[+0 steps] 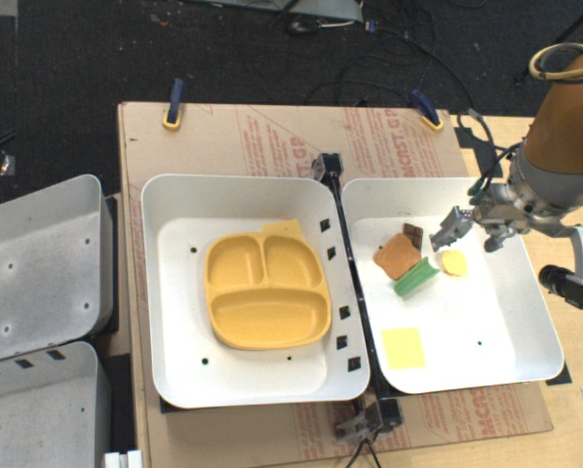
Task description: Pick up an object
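Clearly, nothing is held yet by the hand [457, 230], which is seen low over the right bin [525, 359], near its far side. Whether it is apart or together cannot be told from this slant. Just beside it a small yellow round piece [453, 263] is lying, and next to that a green block [415, 278], a brown piece [399, 255] and a dark small block [412, 233] are crowded together. A yellow flat square [403, 348] is placed well apart, nearer the front. The grasp and the lift are judged still to be done. In the left bin [174, 359] a yellow divided tray [268, 292] is resting.
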`<state>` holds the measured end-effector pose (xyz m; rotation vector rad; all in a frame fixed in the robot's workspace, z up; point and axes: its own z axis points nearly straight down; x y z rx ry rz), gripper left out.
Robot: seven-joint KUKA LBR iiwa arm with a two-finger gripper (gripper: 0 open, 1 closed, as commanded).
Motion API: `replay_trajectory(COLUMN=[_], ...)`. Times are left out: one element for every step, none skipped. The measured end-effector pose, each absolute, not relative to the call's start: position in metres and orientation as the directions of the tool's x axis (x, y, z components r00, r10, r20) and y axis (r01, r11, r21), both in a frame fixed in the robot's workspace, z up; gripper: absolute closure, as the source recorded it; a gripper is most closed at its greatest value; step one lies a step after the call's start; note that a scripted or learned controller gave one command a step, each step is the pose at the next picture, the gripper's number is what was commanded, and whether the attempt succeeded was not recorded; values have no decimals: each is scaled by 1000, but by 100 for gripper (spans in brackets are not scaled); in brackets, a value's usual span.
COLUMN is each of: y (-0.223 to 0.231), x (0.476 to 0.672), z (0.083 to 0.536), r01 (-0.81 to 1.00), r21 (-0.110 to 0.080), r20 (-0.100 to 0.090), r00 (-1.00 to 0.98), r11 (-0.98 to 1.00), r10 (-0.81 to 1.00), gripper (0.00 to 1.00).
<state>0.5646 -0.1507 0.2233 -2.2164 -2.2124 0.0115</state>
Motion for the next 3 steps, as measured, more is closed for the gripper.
replay_trajectory(y=[-150,-156,-165], x=[567,561,556], z=[230,182,133], r01=[1000,1000,1000], r21=[-1,-5,-5], r20=[0,0,1], r00=[-1,2,2], r11=[1,-2,-2], r10=[1000,1000,1000], gripper=[0,0,0])
